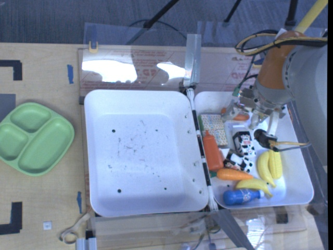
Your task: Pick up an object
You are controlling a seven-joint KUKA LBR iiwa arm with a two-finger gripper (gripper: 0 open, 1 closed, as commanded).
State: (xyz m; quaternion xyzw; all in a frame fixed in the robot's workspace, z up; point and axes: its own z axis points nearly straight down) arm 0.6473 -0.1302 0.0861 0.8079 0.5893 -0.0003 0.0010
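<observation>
My gripper (243, 113) hangs over the back part of the right bin (299, 189), below the orange band of the arm. A small orange piece (240, 117) shows right under it; I cannot tell whether it is held. Just in front of the gripper lie a speckled pale pad (215, 128) and a black-and-white toy (243, 152). An orange-red bottle (210, 150) lies along the bin's left wall. Nearer the front are a carrot (235, 174), a bunch of bananas (270, 165), a single banana (255, 185) and a blue bottle (242, 196).
The left bin (140, 150) is bare white with faint scuffs. A green divided plate (34, 137) sits on the wooden bench at far left. A clear panel (135, 61) stands behind the bins, and the arm's grey body fills the right side.
</observation>
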